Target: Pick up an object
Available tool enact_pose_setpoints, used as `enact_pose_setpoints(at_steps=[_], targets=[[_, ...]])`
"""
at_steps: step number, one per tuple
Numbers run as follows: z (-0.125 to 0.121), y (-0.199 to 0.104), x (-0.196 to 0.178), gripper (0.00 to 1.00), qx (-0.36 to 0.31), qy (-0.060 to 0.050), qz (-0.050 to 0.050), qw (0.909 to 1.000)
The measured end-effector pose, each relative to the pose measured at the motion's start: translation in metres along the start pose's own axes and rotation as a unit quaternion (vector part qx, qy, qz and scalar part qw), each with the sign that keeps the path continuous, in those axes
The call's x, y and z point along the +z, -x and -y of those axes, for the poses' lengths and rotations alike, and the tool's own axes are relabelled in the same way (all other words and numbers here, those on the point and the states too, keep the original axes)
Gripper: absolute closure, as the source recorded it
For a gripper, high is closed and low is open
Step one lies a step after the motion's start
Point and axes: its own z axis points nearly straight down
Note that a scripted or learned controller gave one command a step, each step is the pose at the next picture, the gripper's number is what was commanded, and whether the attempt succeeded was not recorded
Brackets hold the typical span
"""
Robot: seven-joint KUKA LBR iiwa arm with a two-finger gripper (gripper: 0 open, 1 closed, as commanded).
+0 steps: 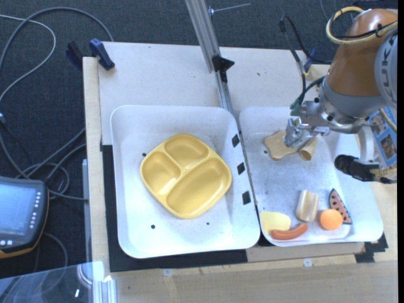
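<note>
Now | gripper (295, 135) low in right bin (372, 229), over the tan toy piece (276, 145) near its far end | finger state: cannot tell from above | piece looks to rest on the bin floor, not lifted | done: reach; left: secure grasp, raise | other toys by near rim, yellow plate (185, 175) in left bin

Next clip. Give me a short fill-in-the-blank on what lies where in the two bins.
The yellow three-compartment plastic plate lies in the ____ bin. The round orange ball rests beside a toy ____ slice. The claw is down at a tan flat toy in the ____ bin. The red toy sausage lies along that bin's ____ edge.

Missing words: left; watermelon; right; near
</note>
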Motion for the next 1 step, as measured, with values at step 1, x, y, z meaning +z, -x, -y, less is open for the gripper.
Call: enact_pose_setpoints(at_steps=[1], targets=[[-0.0010, -0.0003, -0.0140, 1.00, 0.000, -0.002, 0.000, 1.0000]])
